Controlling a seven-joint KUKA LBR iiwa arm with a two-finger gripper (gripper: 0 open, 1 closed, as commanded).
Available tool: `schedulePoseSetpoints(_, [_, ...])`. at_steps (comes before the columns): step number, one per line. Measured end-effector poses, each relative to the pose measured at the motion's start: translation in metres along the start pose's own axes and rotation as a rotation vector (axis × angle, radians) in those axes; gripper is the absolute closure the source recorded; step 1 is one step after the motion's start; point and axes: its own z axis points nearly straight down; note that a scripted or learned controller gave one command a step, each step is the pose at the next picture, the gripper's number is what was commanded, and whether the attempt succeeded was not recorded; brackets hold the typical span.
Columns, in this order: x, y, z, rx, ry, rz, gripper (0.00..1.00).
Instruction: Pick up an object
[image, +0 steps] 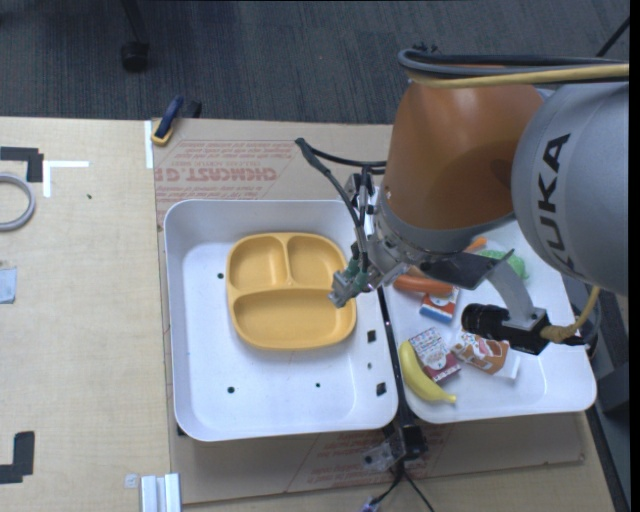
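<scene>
Jaws (347, 287) state unclear, tip at right rim of yellow divided plate (285, 290) in left bin (200, 400); right bin (560, 395) w/ banana (425, 378), carrot (423, 286), snack packs (460, 355), nothing visibly gripped.

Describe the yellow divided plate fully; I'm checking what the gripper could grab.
The yellow divided plate looks like matte plastic, rounded-square, with two small upper compartments and one wide lower one, all holding nothing. It lies flat, right side up, in the upper middle of the left bin. The gripper is at its right rim; whether it touches cannot be told.
</scene>
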Motion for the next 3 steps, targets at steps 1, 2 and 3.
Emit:
schedulePoseSetpoints(1, [-0.044,0.001,-0.118,0.000,0.003,-0.091,1.00])
schedulePoseSetpoints(2, [-0.015,-0.008,0.046,0.001,0.004,-0.056,1.00])
schedulePoseSetpoints(3, [-0.022,0.008,-0.090,-0.003,0.002,-0.625,1.00])
